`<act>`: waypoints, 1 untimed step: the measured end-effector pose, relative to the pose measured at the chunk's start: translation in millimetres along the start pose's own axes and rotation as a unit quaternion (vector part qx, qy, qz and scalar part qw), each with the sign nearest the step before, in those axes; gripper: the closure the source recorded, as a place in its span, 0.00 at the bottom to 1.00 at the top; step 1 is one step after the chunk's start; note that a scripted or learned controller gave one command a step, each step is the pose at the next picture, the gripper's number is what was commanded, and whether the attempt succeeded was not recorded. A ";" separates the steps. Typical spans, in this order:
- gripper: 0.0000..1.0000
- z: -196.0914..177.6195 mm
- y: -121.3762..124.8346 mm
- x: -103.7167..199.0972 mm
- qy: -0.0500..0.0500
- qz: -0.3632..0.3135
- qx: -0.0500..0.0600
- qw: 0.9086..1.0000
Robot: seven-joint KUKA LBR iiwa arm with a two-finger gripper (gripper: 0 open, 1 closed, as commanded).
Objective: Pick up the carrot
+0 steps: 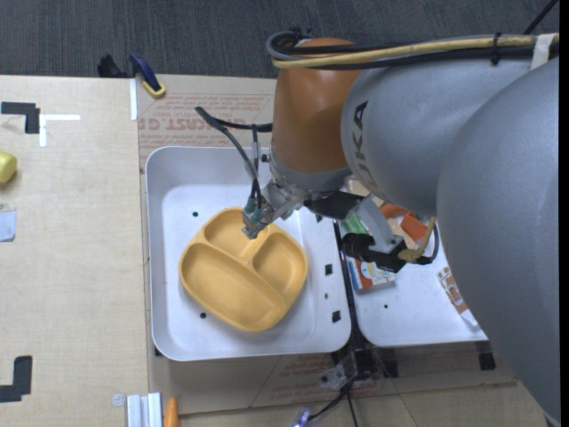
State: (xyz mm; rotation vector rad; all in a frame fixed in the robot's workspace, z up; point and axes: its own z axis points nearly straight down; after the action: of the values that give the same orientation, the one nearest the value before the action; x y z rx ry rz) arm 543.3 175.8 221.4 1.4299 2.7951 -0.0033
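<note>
Grey arm (462, 176) with its orange band (311, 105) looms closest, covering much of the right bin (409, 323). Below the band, the tool (253, 225) hangs over a yellow divided plate (240, 278) in the left bin (169, 238); whether it is wide or narrow cannot be told. Right of the tool, something orange, perhaps the carrot (414, 228), lies by a small box (369, 272), partly hidden.

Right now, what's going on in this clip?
The grey arm reaches in over the two white bins. Its gripper sits low over the yellow divided plate in the left bin. Some orange objects lie in the right bin, mostly hidden under the arm, so the carrot isn't clearly identifiable.
</note>
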 end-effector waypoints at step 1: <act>1.00 -8.4 0.1 -1.7 -0.002 -0.001 0.001 1.000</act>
State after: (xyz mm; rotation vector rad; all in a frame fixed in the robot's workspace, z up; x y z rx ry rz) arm 544.4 174.6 229.8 1.4265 2.7948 -0.0091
